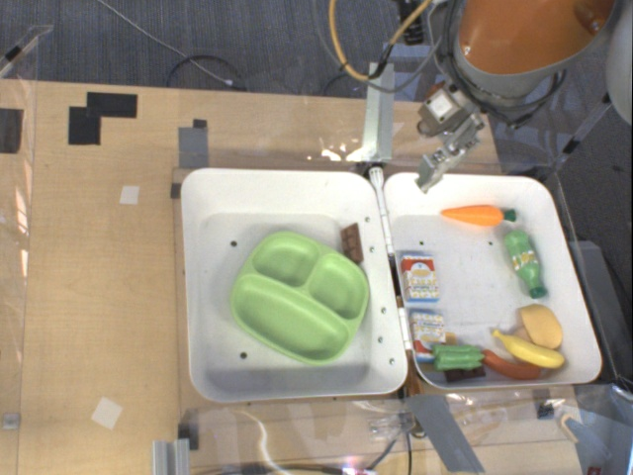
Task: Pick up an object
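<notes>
My gripper (pixel 433 174) hangs over the far left corner of the right bin (pixel 554 206), above its rim and holding nothing that I can see. In that bin lie an orange carrot (pixel 475 216), a green bottle (pixel 522 260), two small cartons (pixel 420 277) one behind the other, a potato (pixel 540 325), a banana (pixel 529 351), a red pepper (pixel 506 365) and a dark green item (pixel 457 356). The carrot is the nearest thing, just right of and below the gripper.
The left bin (pixel 208 226) holds a green divided plate (pixel 300 295) and a small brown bar (pixel 351 243) by the shared wall. A metal post (pixel 379 117) stands behind the join of the bins. Cables hang near the arm's orange band (pixel 529 13).
</notes>
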You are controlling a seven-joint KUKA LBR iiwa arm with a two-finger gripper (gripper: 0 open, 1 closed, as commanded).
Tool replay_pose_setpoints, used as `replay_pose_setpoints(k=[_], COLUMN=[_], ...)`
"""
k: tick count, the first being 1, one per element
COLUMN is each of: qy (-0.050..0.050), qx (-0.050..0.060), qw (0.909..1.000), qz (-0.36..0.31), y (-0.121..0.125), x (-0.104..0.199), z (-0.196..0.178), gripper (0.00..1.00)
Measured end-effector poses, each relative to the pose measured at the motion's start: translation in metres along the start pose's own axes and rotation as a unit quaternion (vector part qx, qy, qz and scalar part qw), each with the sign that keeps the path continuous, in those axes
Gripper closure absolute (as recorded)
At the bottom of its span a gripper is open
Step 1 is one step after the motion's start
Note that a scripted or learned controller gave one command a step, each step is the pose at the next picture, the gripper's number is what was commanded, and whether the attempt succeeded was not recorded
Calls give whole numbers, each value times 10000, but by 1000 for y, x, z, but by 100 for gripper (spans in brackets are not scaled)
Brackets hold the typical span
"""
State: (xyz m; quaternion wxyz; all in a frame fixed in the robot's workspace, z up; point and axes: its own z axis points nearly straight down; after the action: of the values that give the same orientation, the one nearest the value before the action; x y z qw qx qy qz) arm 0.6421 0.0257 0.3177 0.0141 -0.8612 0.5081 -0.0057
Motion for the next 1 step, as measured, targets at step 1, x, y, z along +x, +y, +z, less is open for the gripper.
replay_pose_setpoints(k=[1], qy=[-7], qx=[36], qw=[10000], qz=[8], y=[-2], x=[-1], z=[-12], gripper=[100])
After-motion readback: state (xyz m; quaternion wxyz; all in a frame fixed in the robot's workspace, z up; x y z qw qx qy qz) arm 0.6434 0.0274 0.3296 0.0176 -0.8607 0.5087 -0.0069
